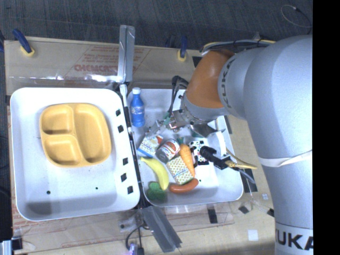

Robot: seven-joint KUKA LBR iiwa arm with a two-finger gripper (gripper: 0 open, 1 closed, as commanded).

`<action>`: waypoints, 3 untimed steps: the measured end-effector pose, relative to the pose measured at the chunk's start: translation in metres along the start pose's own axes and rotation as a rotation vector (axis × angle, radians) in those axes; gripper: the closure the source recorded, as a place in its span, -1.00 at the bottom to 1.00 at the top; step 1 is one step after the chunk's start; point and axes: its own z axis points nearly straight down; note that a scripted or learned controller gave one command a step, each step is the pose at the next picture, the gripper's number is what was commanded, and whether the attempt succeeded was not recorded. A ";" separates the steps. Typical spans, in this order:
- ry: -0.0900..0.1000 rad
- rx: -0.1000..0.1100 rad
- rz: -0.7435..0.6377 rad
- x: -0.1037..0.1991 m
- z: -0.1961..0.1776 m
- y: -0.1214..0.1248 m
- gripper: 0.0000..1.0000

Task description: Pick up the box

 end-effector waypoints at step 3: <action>0.002 0.012 0.387 0.053 -0.104 0.032 1.00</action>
